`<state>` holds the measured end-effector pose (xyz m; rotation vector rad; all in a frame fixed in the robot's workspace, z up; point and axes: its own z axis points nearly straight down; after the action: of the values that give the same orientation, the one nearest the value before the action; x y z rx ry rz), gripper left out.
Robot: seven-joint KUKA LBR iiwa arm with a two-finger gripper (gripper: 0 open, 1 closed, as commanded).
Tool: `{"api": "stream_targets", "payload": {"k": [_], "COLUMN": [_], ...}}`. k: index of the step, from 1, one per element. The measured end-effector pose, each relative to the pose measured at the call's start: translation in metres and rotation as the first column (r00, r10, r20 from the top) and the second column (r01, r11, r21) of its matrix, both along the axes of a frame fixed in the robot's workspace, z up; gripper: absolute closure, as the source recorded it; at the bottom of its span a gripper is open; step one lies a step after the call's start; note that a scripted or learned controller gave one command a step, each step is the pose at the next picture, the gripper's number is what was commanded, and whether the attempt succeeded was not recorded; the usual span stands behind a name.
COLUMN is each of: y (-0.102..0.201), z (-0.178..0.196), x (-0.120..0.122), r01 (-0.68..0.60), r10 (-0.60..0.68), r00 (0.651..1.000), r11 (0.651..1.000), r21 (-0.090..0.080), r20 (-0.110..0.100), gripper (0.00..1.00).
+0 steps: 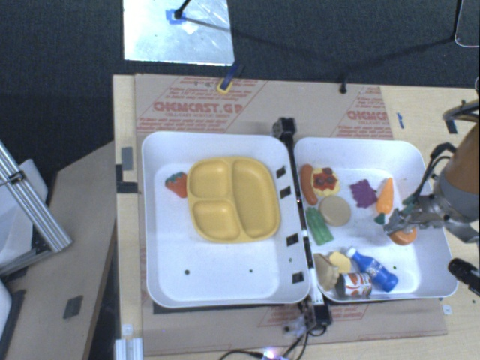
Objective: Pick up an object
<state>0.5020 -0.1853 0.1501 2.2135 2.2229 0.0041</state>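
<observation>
My gripper (pixel 403 222) reaches in from the right and hangs low over the right part of the right bin (pixel 420 156). A small orange object (pixel 406 237) lies right under it, partly covered by it; whether they touch I cannot tell. An orange carrot (pixel 385 195) lies just to the gripper's upper left, and a purple piece (pixel 364 193) sits beside the carrot.
The right bin also holds a hot dog (pixel 307 184), a pizza slice (pixel 325 180), a tan disc (pixel 336 211), a green piece (pixel 319 228), a blue bottle (pixel 376 270) and a can (pixel 355 283). In the left bin (pixel 161 276) lie a yellow divided plate (pixel 229 199) and a strawberry (pixel 177 184).
</observation>
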Motion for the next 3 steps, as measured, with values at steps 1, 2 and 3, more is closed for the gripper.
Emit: {"api": "stream_targets", "payload": {"k": [1, 2, 3], "y": [-0.006, -0.006, 0.041], "z": [0.062, 0.075, 0.072], "x": [-0.001, 0.0, -0.005], "r01": [0.001, 0.0, -0.004], "r10": [-0.001, 0.0, 0.004], "r00": [1.0, 1.0, 1.0], "r11": [1.0, 1.0, 1.0], "r21": [-0.001, 0.0, 0.003], "r20": [0.002, -0.001, -0.003], "gripper": [1.0, 1.0, 1.0]}}
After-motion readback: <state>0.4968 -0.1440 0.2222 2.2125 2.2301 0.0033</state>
